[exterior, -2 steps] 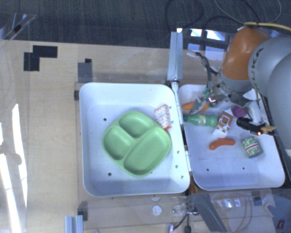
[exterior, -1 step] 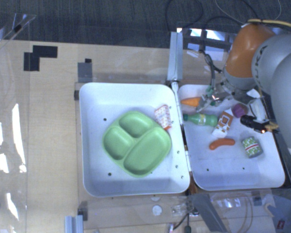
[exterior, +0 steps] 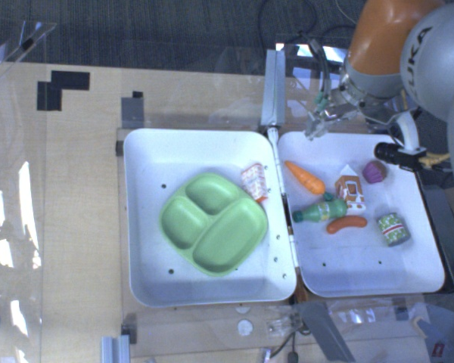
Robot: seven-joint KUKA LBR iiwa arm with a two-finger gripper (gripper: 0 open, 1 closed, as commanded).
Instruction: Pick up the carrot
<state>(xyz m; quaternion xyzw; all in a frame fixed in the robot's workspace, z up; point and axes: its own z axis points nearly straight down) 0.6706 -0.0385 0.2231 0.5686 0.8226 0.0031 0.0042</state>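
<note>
Nothing done yet: carrot lies loose in upper left of right bin, by the divider; gripper hangs above the bin's top edge, well apart from it, holding nothing; can't tell if open or shut. Left to do: descend, grasp, lift. Nearby: green bottle, small carton, sausage; carrot's top looks unblocked

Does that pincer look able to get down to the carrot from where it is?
Probably yes. The pincer hangs near the bin's far edge; the carrot lies uncovered just below it, apart from the green bottle.
</note>
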